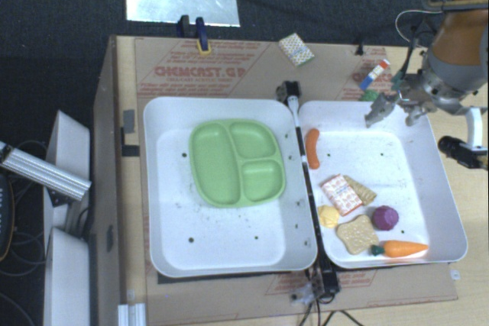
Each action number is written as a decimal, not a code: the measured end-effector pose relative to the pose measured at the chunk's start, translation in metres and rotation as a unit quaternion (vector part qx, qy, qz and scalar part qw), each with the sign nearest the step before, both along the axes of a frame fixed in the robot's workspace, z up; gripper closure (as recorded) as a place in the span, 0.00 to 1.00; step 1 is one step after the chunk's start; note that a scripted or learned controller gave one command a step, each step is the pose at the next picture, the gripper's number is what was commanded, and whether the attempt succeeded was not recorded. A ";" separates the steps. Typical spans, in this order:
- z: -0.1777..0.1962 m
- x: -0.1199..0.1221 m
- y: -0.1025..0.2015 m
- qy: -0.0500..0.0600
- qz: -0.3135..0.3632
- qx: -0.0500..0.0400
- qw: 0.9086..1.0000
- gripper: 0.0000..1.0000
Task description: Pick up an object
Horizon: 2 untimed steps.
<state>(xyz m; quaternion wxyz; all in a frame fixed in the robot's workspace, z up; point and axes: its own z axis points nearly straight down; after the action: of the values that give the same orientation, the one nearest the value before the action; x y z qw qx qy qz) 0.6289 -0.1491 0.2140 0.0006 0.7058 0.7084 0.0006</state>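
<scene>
Nearest the camera, along the front of the right bin [447,221], an orange carrot [403,247] is lying beside a tan slice of toast [356,234], with a purple piece [385,217] sitting just behind them and a small yellow piece [328,217] touching the toast's left side. Just past these, a red-and-white packet [341,195] is resting partly on top of a cracker [361,189], hiding much of it. Farther back, an orange sausage [312,147] is lying against the divider between the bins. In the left bin [164,187], a green divided plate [236,163] is sitting near the middle. At the far right corner of the right bin, the gripper [396,110] is hanging over the rim with its two fingers spread apart and nothing between them. The arm above it is running out of view at the right edge. Behind, on the board, a small patterned block [296,49] and a red, white and blue item [373,75] are lying, the latter too small to identify.
</scene>
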 end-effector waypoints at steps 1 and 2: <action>-0.129 0.025 -0.037 0.000 -0.001 -0.001 1.000 0.00; -0.129 0.041 -0.005 -0.001 0.001 0.000 1.000 0.00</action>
<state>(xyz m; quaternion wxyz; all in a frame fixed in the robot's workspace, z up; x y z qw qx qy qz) 0.6696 -0.1538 0.0853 0.0011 0.7052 0.7090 0.0014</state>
